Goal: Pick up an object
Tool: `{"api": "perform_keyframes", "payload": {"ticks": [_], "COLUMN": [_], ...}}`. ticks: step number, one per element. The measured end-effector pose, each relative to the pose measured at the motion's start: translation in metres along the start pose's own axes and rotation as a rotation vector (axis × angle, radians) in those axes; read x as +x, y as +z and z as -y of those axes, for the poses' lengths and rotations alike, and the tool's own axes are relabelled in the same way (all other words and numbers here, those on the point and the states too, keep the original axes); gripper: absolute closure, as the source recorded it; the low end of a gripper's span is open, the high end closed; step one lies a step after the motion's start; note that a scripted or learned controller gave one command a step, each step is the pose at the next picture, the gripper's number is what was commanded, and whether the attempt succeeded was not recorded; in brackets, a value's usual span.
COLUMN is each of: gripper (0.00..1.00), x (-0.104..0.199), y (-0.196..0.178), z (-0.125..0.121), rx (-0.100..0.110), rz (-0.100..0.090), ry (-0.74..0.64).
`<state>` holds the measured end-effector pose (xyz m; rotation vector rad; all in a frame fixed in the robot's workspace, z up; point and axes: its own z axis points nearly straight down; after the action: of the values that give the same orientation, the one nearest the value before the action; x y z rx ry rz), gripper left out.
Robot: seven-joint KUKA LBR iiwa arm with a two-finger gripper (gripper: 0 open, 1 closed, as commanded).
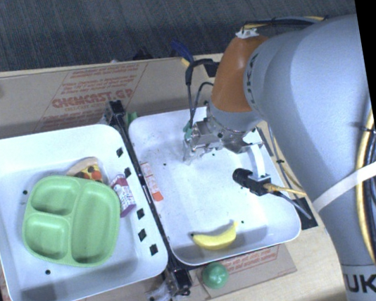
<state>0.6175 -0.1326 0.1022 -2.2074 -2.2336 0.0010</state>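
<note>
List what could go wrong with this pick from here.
1. The gripper hangs over what looks like bare floor in the right bin, so a grasp there would likely catch nothing.
2. The banana lies close to the bin's near wall, which may block a clean grasp.
3. The green ball sits outside the bins and is probably unreachable.

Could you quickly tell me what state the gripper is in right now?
Gripper: cannot be told; it is over the right bin, apart from the banana.
</note>
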Motion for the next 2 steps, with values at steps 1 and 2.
{"api": "perform_keyframes", "payload": {"ticks": [1,2], "gripper": [1.0,0.0], "x": [0.0349,0.0347], "y": [-0.126,-0.125], "z": [-0.021,-0.0204], "rx": [-0.005,-0.003], "rz": [0.001,0.001], "ry": [0.005,0.005]}}
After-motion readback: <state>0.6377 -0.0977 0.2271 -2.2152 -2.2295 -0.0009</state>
